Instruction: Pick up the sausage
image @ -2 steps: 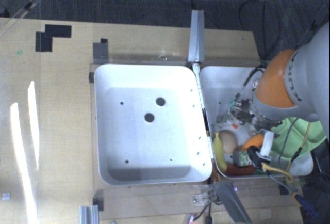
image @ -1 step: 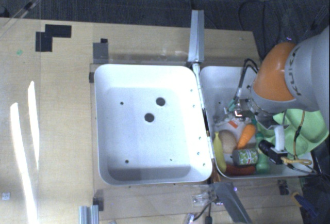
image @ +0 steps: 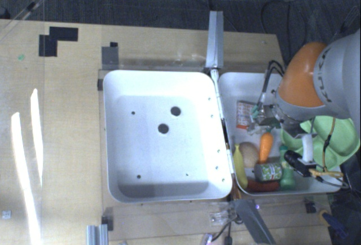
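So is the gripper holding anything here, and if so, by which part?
Cannot be told: the gripper hangs above the carrot in the right bin. The sausage lies untouched near the front wall.

The bench [image: 67,142] (pale wood) bears two white bins [image: 113,142].

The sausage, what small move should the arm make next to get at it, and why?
Probably shift the end effector toward the bin's near wall, then descend: the sausage lies dark red along that wall, below the carrot and beside the small bottle, while the end effector hovers over the carrot's top.
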Tool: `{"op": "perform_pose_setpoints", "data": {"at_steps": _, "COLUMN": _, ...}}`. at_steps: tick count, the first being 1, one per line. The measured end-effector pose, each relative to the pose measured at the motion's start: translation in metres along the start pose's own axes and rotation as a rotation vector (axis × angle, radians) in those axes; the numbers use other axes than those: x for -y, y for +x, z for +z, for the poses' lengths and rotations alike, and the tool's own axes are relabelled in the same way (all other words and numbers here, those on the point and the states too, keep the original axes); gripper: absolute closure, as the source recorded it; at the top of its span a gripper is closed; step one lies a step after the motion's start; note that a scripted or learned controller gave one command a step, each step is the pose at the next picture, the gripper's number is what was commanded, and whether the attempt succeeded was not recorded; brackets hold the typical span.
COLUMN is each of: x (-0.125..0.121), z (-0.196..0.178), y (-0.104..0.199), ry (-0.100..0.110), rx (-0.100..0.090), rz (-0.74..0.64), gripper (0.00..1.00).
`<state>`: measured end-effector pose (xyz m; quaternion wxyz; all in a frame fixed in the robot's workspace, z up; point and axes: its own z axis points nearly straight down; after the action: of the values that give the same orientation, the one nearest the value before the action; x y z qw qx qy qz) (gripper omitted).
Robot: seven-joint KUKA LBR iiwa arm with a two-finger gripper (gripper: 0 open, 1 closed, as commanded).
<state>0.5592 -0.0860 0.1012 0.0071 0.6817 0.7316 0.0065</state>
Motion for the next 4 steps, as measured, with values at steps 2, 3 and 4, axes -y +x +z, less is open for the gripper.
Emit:
{"op": "perform_pose_setpoints", "data": {"at_steps": 2, "x": -0.024, "z": 0.014, "y": -0.007, "ry": 0.011, "rx": -0.001, "rz": 0.07, "gripper": 0.0}}
{"op": "perform_pose_setpoints", "data": {"at_steps": 3, "x": -0.033, "z": -0.095, "y": -0.044, "ry": 0.012, "rx": 0.0, "rz": -0.107, "gripper": 0.0}}
{"op": "perform_pose_setpoints", "data": {"at_steps": 4, "x": -0.023, "z": -0.011, "y": -0.096, "ry": -0.012, "rx": 0.012, "rz": -0.259, "gripper": 0.0}}
